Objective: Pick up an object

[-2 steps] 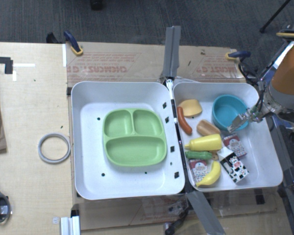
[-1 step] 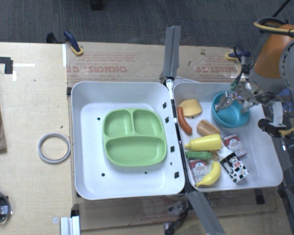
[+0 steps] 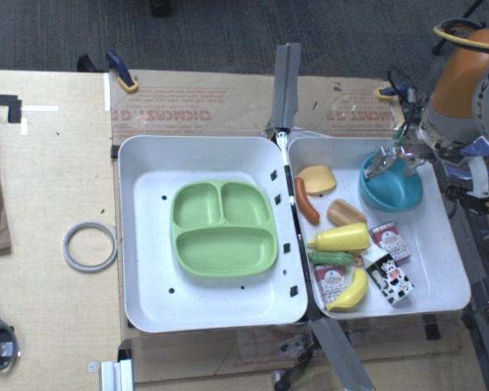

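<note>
Two metal fingers (image 3: pixel 381 164) of the gripper (image 3: pixel 389 163) hang over the round blue plastic bowl (image 3: pixel 390 187) near the right white bin's (image 3: pixel 450 243) far edge; we cannot tell whether they are apart or together. Toward its left edge we see a yellow mustard bottle (image 3: pixel 341 238), and the left white bin (image 3: pixel 138 218) carries a green divided plate (image 3: pixel 223 228).

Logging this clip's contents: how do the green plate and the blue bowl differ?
The green plate is wide, shallow and split into three sections; the blue bowl is smaller, deeper and undivided. The plate lies alone in the left bin; the bowl sits in the right bin among toy food, under the pincer. Both stand upright.
</note>
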You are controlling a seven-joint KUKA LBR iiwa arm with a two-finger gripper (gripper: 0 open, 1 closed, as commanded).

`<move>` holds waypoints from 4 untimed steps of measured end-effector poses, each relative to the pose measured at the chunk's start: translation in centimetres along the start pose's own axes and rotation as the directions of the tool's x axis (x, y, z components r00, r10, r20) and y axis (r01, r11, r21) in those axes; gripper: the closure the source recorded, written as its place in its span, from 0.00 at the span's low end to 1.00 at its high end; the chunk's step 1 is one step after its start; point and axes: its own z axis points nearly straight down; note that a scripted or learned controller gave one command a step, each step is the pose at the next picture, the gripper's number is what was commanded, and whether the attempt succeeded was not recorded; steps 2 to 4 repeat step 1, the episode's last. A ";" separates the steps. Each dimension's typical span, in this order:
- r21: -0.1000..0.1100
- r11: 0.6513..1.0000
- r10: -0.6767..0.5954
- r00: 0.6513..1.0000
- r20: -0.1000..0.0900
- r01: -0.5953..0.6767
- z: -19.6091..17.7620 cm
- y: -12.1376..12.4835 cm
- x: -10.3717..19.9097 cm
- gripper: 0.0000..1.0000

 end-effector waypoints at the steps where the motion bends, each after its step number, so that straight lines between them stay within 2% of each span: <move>1: -0.019 0.994 -0.104 0.994 0.025 0.104 0.1 0.0 3.3 0.00; 4: -0.019 0.994 -0.104 0.994 0.025 0.104 0.1 0.0 3.3 0.00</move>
